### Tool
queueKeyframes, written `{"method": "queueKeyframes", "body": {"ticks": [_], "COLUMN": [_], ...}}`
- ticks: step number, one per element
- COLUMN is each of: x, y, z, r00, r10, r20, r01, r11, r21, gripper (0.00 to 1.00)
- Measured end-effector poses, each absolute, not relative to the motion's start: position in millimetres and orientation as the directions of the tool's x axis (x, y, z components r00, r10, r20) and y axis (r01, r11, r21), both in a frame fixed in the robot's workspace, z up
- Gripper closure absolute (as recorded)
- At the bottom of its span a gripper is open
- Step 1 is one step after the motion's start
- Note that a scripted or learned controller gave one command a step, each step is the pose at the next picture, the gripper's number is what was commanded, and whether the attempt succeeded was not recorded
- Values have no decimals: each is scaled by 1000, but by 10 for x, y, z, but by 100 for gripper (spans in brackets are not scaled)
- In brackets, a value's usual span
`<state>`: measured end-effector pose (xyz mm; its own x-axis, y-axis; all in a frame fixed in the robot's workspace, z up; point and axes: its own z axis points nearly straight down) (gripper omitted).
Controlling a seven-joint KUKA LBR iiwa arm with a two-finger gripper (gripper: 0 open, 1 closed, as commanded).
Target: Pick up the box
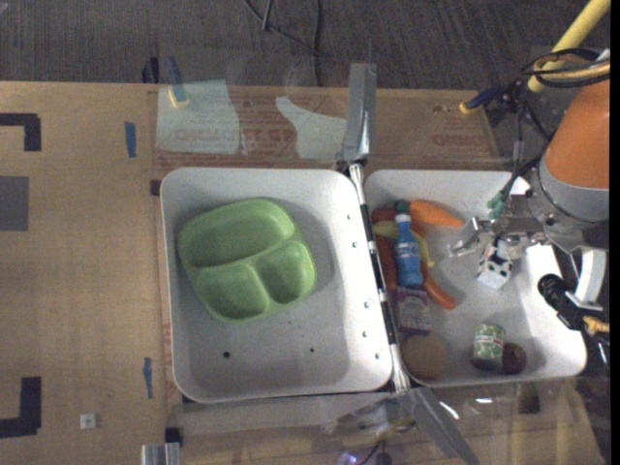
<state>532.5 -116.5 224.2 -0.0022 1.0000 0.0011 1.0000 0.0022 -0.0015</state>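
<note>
The box (494, 267) is a small white carton with black patches, tilted, in the right part of the right bin (542, 356). My gripper (498, 242) sits directly over the box's upper end, reaching in from the right under the grey and orange wrist. The box's top is partly covered by the gripper's metal parts. I cannot make out whether the box is off the bin floor.
The left bin (194, 356) holds a green divided plate (247, 260). Along the right bin's left side lie a blue bottle (408, 252), an orange carrot (436, 213), red and yellow toy foods and a purple packet (414, 310). A brown disc (426, 355) and a green can (488, 345) sit at its front.
</note>
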Motion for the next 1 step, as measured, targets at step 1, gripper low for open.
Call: {"method": "queueKeyframes", "body": {"ticks": [1], "x": [4806], "y": [-1513], "z": [863], "r00": [139], "r10": [990], "r20": [0], "r01": [990], "r11": [-139], "r21": [5], "gripper": [0]}}
